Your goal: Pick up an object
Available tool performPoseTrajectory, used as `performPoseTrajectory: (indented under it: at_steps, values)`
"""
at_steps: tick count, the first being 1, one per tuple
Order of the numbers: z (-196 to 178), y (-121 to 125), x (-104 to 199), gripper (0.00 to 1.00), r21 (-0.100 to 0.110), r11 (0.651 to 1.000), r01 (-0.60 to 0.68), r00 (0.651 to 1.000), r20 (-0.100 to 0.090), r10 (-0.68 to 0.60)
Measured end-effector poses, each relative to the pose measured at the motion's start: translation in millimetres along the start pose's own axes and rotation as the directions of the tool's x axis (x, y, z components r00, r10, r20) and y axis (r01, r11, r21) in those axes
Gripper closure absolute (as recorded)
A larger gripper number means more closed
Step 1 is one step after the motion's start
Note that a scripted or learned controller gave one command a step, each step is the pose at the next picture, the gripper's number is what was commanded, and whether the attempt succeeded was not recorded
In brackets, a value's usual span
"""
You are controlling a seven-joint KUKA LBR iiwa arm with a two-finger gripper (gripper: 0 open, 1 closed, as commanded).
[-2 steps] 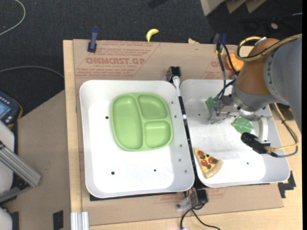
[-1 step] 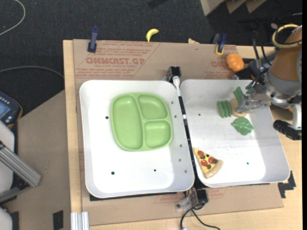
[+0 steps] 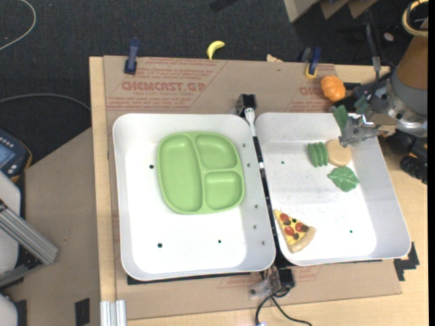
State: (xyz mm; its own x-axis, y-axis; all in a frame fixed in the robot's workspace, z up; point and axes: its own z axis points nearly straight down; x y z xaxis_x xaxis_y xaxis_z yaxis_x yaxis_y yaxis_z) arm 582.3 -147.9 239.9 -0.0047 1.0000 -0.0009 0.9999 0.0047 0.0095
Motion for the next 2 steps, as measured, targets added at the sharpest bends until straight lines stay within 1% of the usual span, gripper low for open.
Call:
performPoseTrajectory:
  at_steps: [1,2]
  values:
    - [36.2,-14.5,74.3,1.0,0.015,1.0,0.002,1.0,-0.005,-0.002]
    - [47.7,-42.7,141.0,1.0,0.015,1.0,0.002,1.0,-0.005,-0.002]
